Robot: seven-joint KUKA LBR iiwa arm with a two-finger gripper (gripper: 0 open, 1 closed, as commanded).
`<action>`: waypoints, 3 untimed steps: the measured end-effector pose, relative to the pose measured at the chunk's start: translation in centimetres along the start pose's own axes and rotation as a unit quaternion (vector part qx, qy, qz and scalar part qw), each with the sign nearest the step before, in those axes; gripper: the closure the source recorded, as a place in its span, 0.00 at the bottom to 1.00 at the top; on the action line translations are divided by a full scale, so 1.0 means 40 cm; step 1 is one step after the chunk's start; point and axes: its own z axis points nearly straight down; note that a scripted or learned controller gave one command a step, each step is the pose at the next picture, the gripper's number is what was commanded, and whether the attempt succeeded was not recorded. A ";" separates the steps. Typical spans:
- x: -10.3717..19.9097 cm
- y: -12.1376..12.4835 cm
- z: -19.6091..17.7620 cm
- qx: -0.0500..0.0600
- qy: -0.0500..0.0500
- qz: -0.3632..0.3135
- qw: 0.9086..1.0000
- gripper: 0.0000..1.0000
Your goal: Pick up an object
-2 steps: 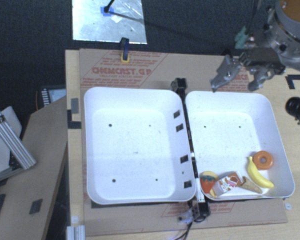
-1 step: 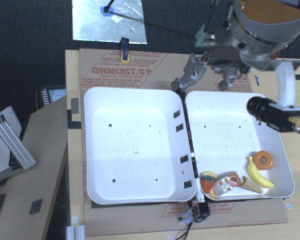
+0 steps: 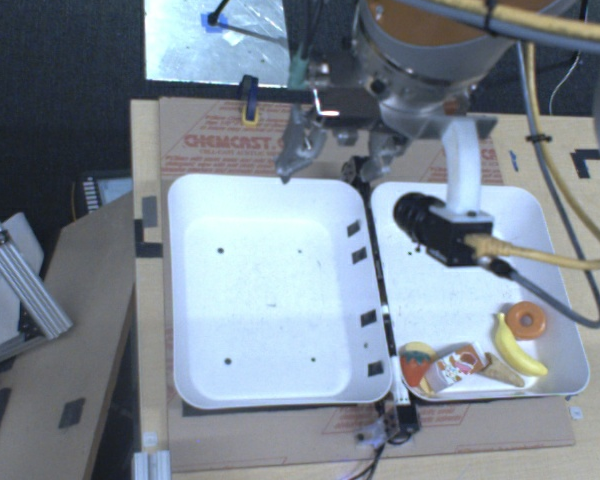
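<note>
One fixed camera, mounted above the table [image 3: 150, 168], looks down obliquely at moderate range on both bins [image 3: 270, 298]

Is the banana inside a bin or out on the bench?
Inside. The banana lies on the floor of the right bin, near its front corner, beside an orange doughnut.

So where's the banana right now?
The banana lies in the right bin, near its front right corner, just below an orange ring and beside a small cluster of toy food.
</note>
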 end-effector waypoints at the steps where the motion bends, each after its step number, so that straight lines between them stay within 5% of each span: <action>1: 0.062 0.002 0.000 0.000 0.000 0.003 1.000 0.00; 2: -0.020 0.357 0.005 -0.002 -0.002 0.009 1.000 0.00; 3: 0.042 0.159 -0.002 0.001 -0.001 0.002 1.000 0.00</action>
